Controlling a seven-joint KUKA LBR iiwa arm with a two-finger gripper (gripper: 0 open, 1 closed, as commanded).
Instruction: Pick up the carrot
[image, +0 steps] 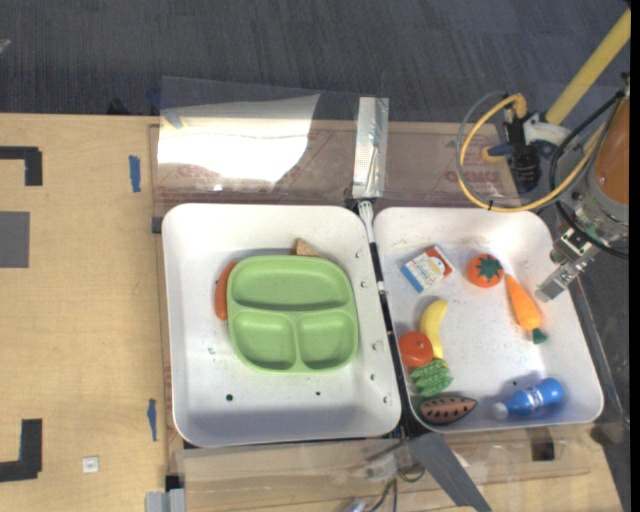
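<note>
The carrot (522, 304) lay in the right-hand bin (578, 345), close to that bin's right wall, orange body pointing up the frame and its green stub toward the lower right. From my station, the camera view showed me the gripper (562, 272) hanging just right of the carrot, over the bin's right rim and apart from the carrot; nothing sat between its fingers. Whether those fingers were spread or closed I could not tell at that angle. The arm (610, 170) reached in above it, orange band at the frame's edge.

Taking the carrot as my reference: a tomato-like red toy (486, 271) sat just to its upper left, and a small white and blue carton (427, 268) lay further left of that. A banana (433, 320) rested well left of the carrot, with a red-orange pepper (416, 348) touching its lower end, a green ridged vegetable (431, 377) beneath that, and a watermelon slice (447, 408) lowest. A blue bottle (531, 398) lay below the carrot, near the bin's bottom wall.

Far left of the carrot, the left bin (190, 330) held a green divided plate (292, 312) with something orange (220, 297) peeking from under its left edge.
</note>
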